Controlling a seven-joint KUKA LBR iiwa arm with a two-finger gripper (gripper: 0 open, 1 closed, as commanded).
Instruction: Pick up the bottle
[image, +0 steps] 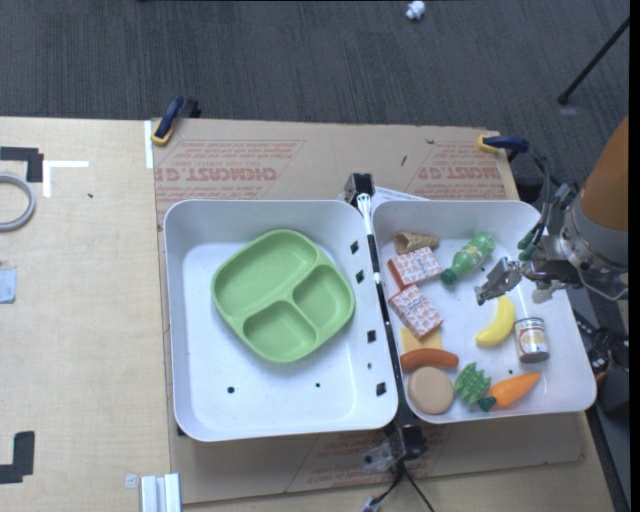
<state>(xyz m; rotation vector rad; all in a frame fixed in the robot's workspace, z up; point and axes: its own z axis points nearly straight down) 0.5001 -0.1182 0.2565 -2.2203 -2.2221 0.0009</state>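
The gripper (503, 279) hung over the right bin (560, 402), low above the white floor, just up from the banana (497, 322). Its two thin fingers pointed toward the middle of the bin and stood a little apart, with nothing between them. The green bottle (468, 258) lay on its side just beside the fingers, up and to the left of them, not touching. I think the arm sat there because it was lining up for the bottle, and it would need to slide a bit toward the bottle before it could close on it. The bottle was lying flat and looked round, so I guess it could roll away if one finger bumped it first. The right bin was crowded. Near the bottle sat a small cone (416, 241) and two red and white boxes (414, 267), one below the other. Lower down were a sausage (429, 358), a round tan cookie (431, 390), a green leafy toy (470, 382) and a carrot (515, 389). A small can (532, 339) stood upright next to the banana. The left bin (200, 400) held one thing, a green plate (283, 294) with three parts, and nothing lay on it. Both bins sat on a sheet of brown cardboard (240, 165).
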